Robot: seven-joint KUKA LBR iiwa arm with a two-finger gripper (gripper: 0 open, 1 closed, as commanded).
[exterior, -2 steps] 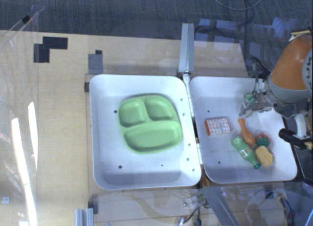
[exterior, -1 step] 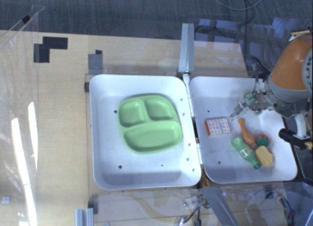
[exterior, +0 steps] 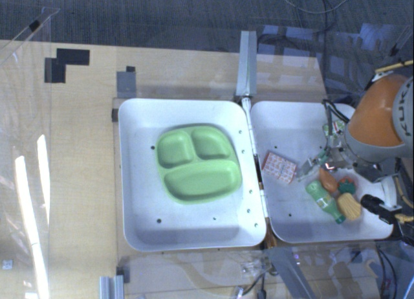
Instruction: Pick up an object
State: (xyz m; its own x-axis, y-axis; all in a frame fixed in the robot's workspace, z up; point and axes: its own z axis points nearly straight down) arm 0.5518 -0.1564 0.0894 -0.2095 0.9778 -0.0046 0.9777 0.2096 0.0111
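Right bin [exterior: 284, 123]: green bottle [exterior: 325, 201] lying diagonally, upper-left to lower-right.

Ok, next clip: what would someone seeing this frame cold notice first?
Probably the green divided tray, lying flat in the middle of the left bin. Next, the arm's orange band over the right bin, with its hand low above a cluster of small toys: a green bottle, a yellow corn cob and a checkered packet.
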